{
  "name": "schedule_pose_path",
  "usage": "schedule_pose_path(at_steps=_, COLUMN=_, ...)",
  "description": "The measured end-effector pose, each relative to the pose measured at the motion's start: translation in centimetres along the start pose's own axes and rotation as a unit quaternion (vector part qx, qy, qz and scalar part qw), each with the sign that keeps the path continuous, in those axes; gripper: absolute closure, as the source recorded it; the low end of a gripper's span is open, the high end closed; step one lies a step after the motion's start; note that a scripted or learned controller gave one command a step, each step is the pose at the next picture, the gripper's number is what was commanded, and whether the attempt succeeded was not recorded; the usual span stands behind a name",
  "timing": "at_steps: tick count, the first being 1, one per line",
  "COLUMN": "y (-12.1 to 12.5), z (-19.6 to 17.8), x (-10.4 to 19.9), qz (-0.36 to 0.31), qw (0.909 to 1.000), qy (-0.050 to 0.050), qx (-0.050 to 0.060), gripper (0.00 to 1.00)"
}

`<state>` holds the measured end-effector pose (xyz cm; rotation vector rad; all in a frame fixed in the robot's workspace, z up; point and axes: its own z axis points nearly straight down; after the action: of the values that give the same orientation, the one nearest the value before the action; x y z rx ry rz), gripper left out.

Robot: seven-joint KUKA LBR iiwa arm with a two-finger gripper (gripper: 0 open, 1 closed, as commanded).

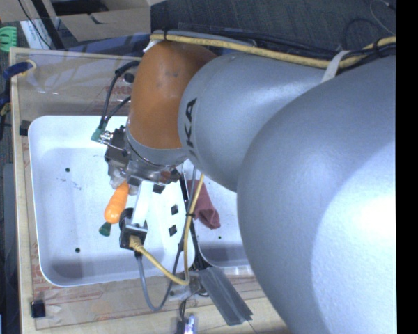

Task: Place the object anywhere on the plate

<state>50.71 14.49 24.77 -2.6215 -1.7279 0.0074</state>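
Closest to the lens, the bulky grey arm with its orange band is seen hiding much of the two shallow white bins. One orange carrot-shaped toy with a green tip is seen just beside the gripper; whether it is gripped cannot be told. One dark red cloth-like piece is noted. If ungripped, the carrot could be left behind.

Big grey arm hogs the right side, orange band over the left bin. An orange carrot sits tilted just below the wrist, reddish object beside it.
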Motion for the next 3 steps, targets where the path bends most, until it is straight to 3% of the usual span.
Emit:
schedule_pose_path(at_steps=1, y=0.4, z=5.8, x=-7.8, qz=-0.055, qw=0.9985, qy=0.000, qx=0.000, gripper=1.00)
schedule_pose_path(at_steps=2, y=3.8, z=3.8, x=-13.7, qz=-0.145, qw=0.9894, qy=0.001, qx=-0.002, gripper=1.00)
schedule_pose_path(at_steps=3, y=0.5, z=-2.2, x=-8.6, qz=-0.230, qw=0.9733, qy=0.001, qx=-0.003, gripper=1.00)
